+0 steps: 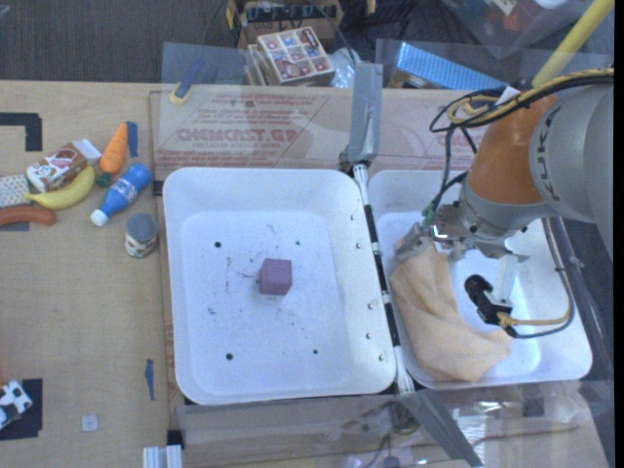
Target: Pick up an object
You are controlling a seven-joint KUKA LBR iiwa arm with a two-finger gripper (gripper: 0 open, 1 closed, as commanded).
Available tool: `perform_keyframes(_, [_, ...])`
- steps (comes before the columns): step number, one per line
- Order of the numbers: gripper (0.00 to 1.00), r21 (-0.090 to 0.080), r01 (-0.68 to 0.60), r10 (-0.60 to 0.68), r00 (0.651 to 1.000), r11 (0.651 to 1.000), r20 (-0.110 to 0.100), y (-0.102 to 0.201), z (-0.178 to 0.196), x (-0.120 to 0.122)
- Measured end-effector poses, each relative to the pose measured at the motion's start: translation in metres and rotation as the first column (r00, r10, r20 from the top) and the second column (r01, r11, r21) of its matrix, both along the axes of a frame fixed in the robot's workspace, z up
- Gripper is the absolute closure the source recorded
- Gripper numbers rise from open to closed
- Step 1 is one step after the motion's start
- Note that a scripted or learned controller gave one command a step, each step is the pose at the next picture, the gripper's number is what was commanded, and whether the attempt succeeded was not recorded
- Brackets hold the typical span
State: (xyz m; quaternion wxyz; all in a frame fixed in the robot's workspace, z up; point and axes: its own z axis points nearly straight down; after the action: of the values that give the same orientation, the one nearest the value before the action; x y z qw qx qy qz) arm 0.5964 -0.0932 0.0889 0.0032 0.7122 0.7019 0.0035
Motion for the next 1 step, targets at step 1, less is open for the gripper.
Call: perform_keyframes(1, [0.00,0.001,0.000,0.000,1.000,1.000,-0.003,-0.0190,0.0000,-0.0088])
